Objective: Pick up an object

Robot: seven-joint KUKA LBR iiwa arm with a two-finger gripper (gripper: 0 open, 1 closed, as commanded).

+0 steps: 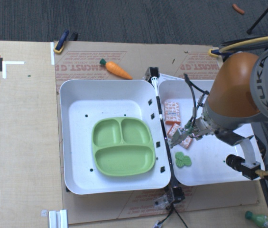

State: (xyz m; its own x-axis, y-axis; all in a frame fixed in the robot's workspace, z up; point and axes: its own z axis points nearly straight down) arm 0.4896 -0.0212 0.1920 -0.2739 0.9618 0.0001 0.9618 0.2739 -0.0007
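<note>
My gripper (181,138) is low in the right bin (209,172), close to its left wall. A red and white packet (172,111) lies just above and left of it, its lower end reaching to the gripper's tip. A small green leafy item (183,161) rests on the bin floor just below the gripper, apart from it. The grey and orange arm (235,87) hides the upper right part of this bin.
A green divided plate (123,146) lies in the left bin (72,127). On the cardboard behind the bins lies an orange toy carrot (116,69). A blue and yellow tool (61,41) is at the back left, and a green bottle (262,218) at the front right.
</note>
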